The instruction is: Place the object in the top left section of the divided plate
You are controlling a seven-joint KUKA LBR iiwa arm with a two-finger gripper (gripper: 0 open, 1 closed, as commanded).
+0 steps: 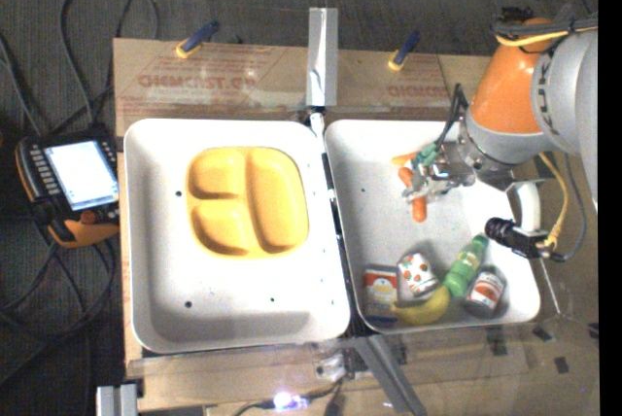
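My end effector is over the right bin, in its upper part. Orange carrot-like pieces are at my fingers, but I cannot tell how far the fingers are open or if they grip them. The yellow plate lies in the left bin, well apart from the carrot. A banana, cans and a green bottle lie below the carrot.

You're looking at a yellow divided plate, three sections, flat in the left bin, upright. The object, a small orange carrot-like piece, sits in the right bin's upper part, partly hidden by hardware, well apart from the plate.
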